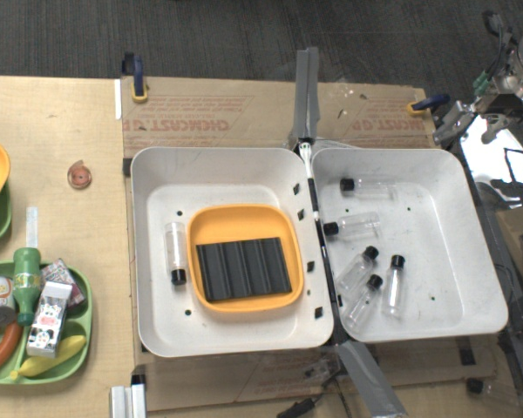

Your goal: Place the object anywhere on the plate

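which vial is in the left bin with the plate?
The vial lying beside the orange plate, on its left, black cap toward the camera. The other five lie in the right bin.

Single fixed camera above the bench, looking down at a slant, both white bins centred, moderately near

Open from above over the orange plate in the left bin, save for the dark ribbed block covering most of its middle, with bare rim left all round. Narrow lane between plate and left wall, blocked by one clear vial lying along it. Wide bare floor toward the right wall of the right bin; clutter of five vials crowding its left half near the central divider.
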Robot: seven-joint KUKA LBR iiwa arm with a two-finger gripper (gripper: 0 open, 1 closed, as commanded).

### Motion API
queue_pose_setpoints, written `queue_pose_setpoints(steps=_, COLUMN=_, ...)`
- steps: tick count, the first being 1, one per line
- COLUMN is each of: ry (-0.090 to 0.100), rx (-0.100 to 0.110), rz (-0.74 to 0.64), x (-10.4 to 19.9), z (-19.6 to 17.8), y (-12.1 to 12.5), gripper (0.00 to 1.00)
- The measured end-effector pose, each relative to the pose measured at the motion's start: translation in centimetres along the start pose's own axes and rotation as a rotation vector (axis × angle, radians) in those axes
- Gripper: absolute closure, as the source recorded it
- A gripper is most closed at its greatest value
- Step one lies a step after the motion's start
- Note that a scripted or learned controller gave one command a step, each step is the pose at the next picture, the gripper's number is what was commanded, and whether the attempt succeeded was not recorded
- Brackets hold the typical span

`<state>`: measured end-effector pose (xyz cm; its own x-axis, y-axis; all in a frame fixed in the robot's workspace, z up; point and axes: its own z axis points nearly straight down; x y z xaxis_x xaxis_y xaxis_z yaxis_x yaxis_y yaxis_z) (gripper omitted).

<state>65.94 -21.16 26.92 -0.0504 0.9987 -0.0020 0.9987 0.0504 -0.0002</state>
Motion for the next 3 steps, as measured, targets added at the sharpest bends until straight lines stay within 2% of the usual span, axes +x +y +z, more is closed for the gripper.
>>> queue_pose_setpoints(steps=1, ry=0.000, rx=-0.001, rz=-0.291, x=-1.1, z=-0.5, y=-0.4, gripper=0.00)
queue_pose_setpoints(steps=2, ry=0.001, rx=0.000, rz=-0.259, x=-1.1, z=1.8, y=-0.1, gripper=0.00)
queue_pose_setpoints(steps=3, ry=0.000, rx=-0.002, rz=-0.520, x=-1.0, z=-1.5, y=-3.0, gripper=0.00)
